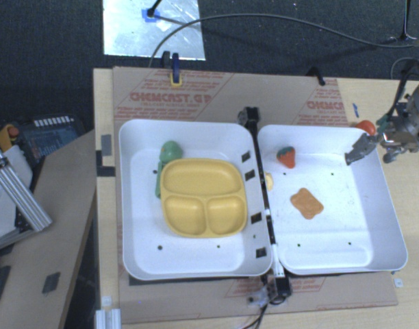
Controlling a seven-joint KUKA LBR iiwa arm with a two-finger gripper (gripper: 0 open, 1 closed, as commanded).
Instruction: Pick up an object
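Observation:
In the right bin [374, 252] a small red strawberry-like toy with a green top [286, 156] lies near the far left corner. A flat orange-brown piece like toast [307, 203] lies near the bin's middle. A tiny pale yellow item [268, 181] rests against the divider. My gripper [374, 152] hangs over the bin's far right edge, well to the right of the strawberry, open, with nothing between its fingers. An orange-red round thing [365, 126] sits just behind the gripper at the bin's far rim.
The left bin [137, 252] holds a yellow divided tray [201, 197] with a green object [168, 155] tucked behind its far left corner. Black clips line the divider [259, 184] between the bins. Cables run across the dark floor behind the bench.

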